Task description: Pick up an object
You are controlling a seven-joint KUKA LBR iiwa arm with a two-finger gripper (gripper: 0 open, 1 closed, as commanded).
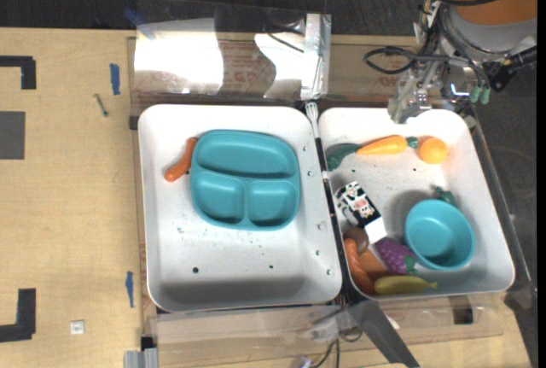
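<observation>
The right bin (490, 187) holds a toy carrot (382, 146), an orange fruit (432, 150), a teal bowl (438, 233), a black-and-white toy (357, 202), purple grapes (392, 254), a yellow banana (401, 283) and an orange piece (355, 262). My gripper (411, 104) hangs over the back rim of this bin, just behind the carrot and the orange fruit. Nothing shows in its grasp.
The left bin (162, 255) carries a teal divided plate (246, 178) with an orange sausage-shaped toy (179, 161) beside its left edge. A shiny foil-covered panel (222, 59) stands behind the left bin. Cables (388, 61) trail near the wrist.
</observation>
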